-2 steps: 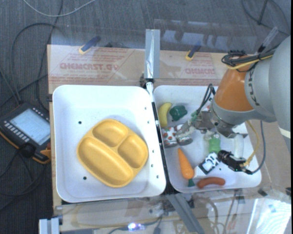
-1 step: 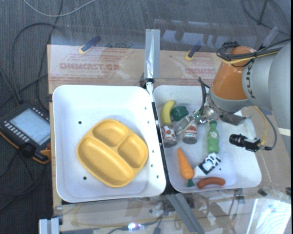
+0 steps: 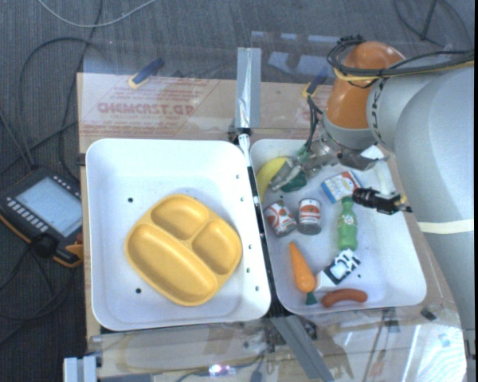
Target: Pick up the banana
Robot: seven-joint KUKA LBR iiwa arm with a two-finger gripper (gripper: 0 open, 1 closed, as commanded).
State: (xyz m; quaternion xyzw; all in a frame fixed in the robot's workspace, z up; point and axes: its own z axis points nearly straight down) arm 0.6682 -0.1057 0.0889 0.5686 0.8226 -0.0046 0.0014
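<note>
Camera view: smooth curved yellow banana (image 3: 272, 170) is seen at upper-left of right white bin (image 3: 406, 289), beside two small cylindrical cans (image 3: 295, 216). Metal gripper (image 3: 293, 173) is lowered against banana's right edge; finger spacing cannot be told. Glossy yellow compartment tray (image 3: 183, 249) is seated in left bin (image 3: 111, 165).

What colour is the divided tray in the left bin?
Yellow: the three-compartment plastic tray, seen in the camera view.

- The gripper (image 3: 296, 168) sits in the right bin (image 3: 398, 281), touching the banana (image 3: 271, 169) at its left.
- 2 cans (image 3: 295, 216) lie just below it.
- The bottle (image 3: 347, 224) lies lower right.
- The sectioned plate (image 3: 183, 248) lies far left, in the left bin (image 3: 119, 173).
</note>
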